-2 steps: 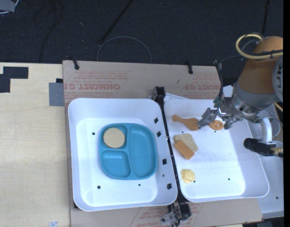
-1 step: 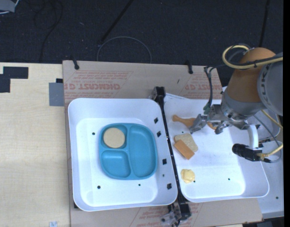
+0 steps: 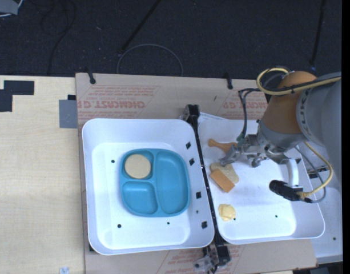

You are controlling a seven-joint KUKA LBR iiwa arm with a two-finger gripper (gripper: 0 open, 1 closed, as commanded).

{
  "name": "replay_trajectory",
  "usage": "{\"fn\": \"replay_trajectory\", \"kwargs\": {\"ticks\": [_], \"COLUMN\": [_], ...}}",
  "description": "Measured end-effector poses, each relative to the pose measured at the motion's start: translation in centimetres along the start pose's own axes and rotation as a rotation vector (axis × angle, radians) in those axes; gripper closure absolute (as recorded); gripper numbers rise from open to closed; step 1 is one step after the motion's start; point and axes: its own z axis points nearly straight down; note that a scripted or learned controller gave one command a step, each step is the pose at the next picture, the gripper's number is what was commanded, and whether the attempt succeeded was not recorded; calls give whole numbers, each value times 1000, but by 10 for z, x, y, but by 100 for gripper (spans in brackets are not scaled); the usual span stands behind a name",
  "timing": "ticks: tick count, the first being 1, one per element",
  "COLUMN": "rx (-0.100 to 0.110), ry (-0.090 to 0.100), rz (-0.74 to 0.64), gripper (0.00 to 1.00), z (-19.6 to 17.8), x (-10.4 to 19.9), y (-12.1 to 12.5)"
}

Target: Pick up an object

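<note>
Camera view: gripper (image 3: 232, 157) dips low into the right bin (image 3: 266, 224), near its left wall, right over the wedge (image 3: 222, 179) — lining up a grab, I'd say. Grip? Cannot tell. Yellow lump (image 3: 226, 212) waits nearer the front edge.

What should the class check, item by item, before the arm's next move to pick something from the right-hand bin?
1. Gripper is over the right white bin: ok.
2. Orange wedge-shaped block lies close below the gripper: ok.
3. Something already held between the fingers: cannot tell.
4. Small pale yellow lump sits apart near the front wall, out of the way: ok.
5. Blue divided tray with a round tan disc lies in the left bin, away from the arm: ok.
</note>
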Motion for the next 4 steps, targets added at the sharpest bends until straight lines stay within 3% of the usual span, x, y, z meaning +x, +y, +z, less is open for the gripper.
{"fn": "replay_trajectory", "kwargs": {"ticks": [1, 3, 4], "rx": [-2, -5, -2], "ry": [2, -2, -1], "rz": [2, -3, -3], "gripper": [100, 100, 100], "z": [-14, -122, -143], "x": [0, -6, -7], "y": [1, 8, 8]}}
